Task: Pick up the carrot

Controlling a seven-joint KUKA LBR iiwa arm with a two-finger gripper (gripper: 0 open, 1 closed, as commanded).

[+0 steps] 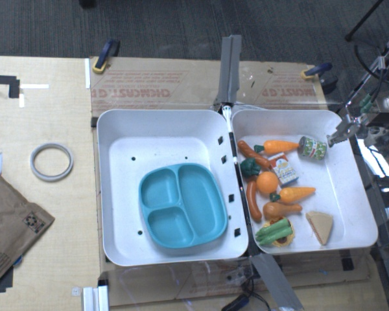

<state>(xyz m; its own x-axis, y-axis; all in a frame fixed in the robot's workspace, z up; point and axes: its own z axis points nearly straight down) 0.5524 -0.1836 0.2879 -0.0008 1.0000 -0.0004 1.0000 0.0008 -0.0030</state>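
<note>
A light wooden table (45, 219) is carrying two shallow white plastic bins side by side. The left bin (117, 173) is holding a turquoise plastic plate with three compartments (181, 204). The right bin (350, 206) is holding a loose pile of toy food. Along its upper edge an orange plastic carrot with a green top (279, 146) is lying on its side, just beside a green-and-white can (312, 148). Lower down, a second orange carrot (297, 192) is lying near the middle, and a third, stubbier one (282, 208) is sitting just below it. Reddish sausages, a round orange fruit (268, 183), a small printed box, a green vegetable piece and a tan wedge of bread (321, 227) are crowding around them.

The grey robot arm is reaching in from the right, and its gripper (340, 133) is hovering at the right bin's upper right rim, near the can. I cannot tell how far the jaws are parted, and nothing is showing between them.

The arm looks to be approaching, with no grasp begun. The upper carrot is probably the easiest target, being nearest and least crowded. Closing across its narrow width at mid-body, clear of the can, should be giving the surest hold
</note>
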